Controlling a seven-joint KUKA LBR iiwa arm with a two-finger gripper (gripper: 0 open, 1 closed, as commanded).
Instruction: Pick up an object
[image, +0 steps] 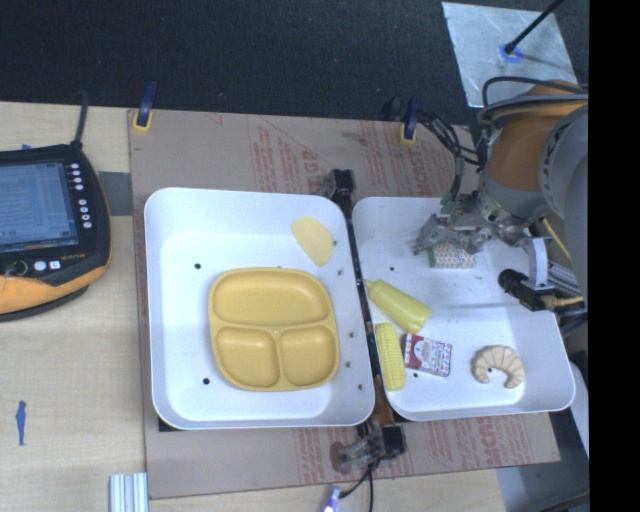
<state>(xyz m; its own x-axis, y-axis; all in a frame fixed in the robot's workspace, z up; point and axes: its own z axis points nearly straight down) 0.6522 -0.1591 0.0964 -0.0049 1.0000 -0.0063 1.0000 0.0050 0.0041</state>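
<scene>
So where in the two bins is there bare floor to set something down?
Left bin: a bare strip left of the yellow tray, and the far-left corner beside the chip. Right bin: bare middle between the end effector and the croissant. Crowded by the divider: banana, corn, packet.

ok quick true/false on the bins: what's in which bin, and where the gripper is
1. The yellow divided tray lies in the left bin. True.
2. The croissant lies in the left bin. False: it lies in the right bin, near its front right corner.
3. The corn cob lies along the right bin's left wall. True.
4. The gripper is over the left bin. False: it is over the back of the right bin, just above a small speckled block.
5. The red and white packet sits on the tray. False: it lies on the right bin's floor, beside the corn cob.
</scene>
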